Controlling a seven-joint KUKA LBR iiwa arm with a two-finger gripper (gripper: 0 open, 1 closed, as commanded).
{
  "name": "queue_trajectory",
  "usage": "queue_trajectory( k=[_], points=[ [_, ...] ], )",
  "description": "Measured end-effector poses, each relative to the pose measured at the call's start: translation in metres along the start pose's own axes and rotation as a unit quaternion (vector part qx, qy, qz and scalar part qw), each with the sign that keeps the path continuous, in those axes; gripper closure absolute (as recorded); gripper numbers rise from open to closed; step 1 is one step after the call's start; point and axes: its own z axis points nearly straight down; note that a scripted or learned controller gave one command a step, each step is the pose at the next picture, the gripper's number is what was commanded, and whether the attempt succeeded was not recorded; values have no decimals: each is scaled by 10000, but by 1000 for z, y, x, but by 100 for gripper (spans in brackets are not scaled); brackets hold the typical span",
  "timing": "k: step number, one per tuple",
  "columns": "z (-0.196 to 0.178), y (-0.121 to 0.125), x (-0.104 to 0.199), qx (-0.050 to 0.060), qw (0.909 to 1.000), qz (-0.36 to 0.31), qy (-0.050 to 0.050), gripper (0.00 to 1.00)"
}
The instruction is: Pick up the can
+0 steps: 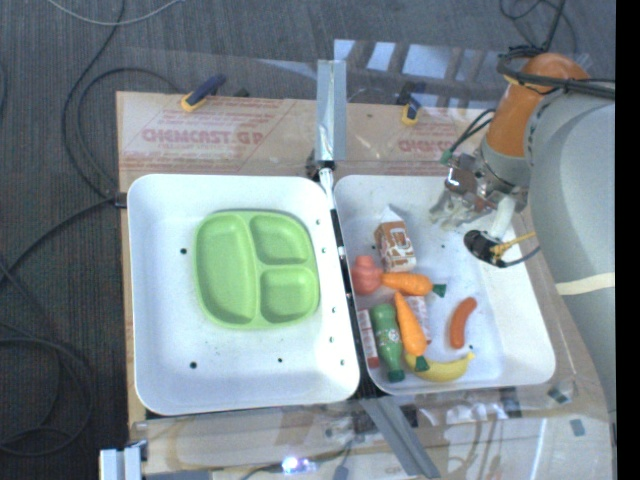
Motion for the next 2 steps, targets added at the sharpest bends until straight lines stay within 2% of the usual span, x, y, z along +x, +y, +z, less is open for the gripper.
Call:
queue_trajectory(
  k=[1,2],
  points=[
    [0,-3,4,27,9943,1068,7,100],
    [0,-19,18,-15,9568,2907,17,100]
  ],
)
